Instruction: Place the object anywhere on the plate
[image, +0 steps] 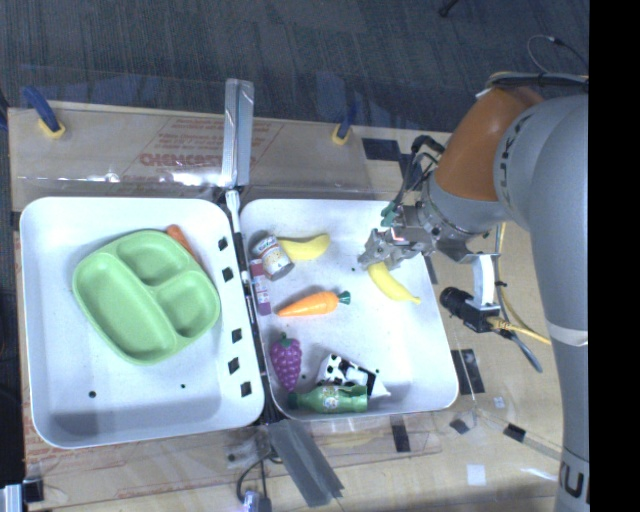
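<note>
Gripper (385, 250) on the grey arm (545, 170) hangs low over the right bin (440, 365), near its right wall; whether it is spread or closed cannot be told. Just under and beside it lies a yellow banana (393, 284), its long axis running from upper left to lower right, one end by the gripper; contact is unclear.

Left bin (50, 400) carries a green three-part plate (147, 295), with an orange object (180, 238) peeking out at the plate's upper right edge, by the bin's far right corner.

Other things in the right bin: a carrot (312, 304) lying near the centre, tip toward the left wall; a second banana (304, 246) toward the far edge; a small can (270, 256) beside it; purple grapes (285, 360) by the left wall; a green bottle (330, 400) and a black-and-white item (345, 374) along the near edge.
</note>
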